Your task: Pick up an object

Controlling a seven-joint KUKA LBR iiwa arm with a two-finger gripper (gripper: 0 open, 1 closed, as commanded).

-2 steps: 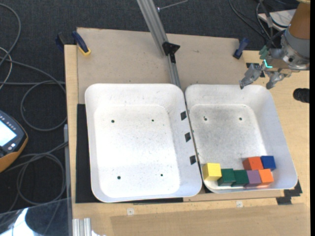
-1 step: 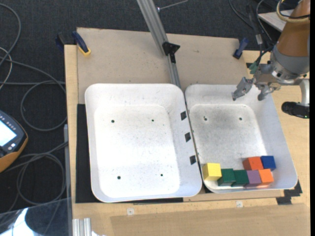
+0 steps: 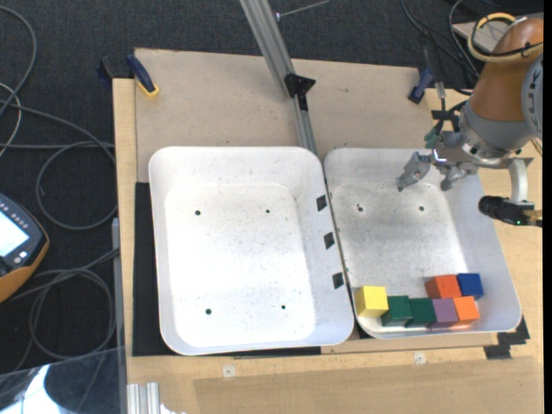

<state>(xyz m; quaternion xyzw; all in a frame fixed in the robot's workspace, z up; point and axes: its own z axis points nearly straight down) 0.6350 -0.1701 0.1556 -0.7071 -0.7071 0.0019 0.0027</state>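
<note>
Coloured blocks (image 3: 423, 304) cluster tight at lower right of right bin (image 3: 379, 231); gripper (image 3: 429, 172) hovers upper right, fingers apart, holding nothing. Risk: packed blocks leave no finger gap, so a grasp may slip or grab two.

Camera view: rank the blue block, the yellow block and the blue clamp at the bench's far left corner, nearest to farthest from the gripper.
From the gripper:
1. Blue block, near end of the right bin, right side.
2. Yellow block, same bin's near left corner.
3. Blue clamp, bench's far left corner, beyond the left bin.
</note>
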